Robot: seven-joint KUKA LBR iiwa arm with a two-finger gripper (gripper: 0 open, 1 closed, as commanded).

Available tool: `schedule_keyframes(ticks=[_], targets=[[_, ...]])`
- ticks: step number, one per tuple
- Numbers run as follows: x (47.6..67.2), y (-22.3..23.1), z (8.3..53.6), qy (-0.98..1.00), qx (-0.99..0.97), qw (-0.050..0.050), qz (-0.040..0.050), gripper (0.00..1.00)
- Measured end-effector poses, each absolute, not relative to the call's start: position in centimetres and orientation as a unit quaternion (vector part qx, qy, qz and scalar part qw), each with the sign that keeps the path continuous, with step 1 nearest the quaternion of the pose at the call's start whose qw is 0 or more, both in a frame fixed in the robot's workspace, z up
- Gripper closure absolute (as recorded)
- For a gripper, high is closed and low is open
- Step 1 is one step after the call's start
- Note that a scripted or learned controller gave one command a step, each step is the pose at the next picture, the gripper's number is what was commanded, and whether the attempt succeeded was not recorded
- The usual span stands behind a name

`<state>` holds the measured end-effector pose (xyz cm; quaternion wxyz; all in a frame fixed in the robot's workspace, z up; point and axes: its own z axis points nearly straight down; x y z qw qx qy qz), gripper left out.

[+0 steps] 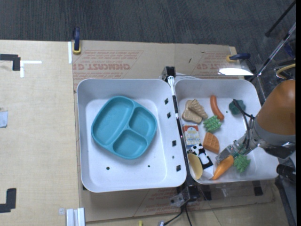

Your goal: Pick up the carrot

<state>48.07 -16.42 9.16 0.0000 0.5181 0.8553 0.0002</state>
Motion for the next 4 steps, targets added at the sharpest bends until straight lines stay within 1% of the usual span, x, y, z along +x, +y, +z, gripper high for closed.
schedule_keyframes(ticks=[1,2,3,4], targets=[[47.9,-11.1,9.3,0.802,0.597,0.005,-0.0024,0.0],[48.1,-11.1,10.1,0.8,0.6,0.005,-0.0007,1.0],[48.1,-11.2,10.2,0.8,0.6,0.007,-0.0016,0.0],[47.8,-13.6,9.2,0.886,0.463,0.001,0.0002,0.0]])
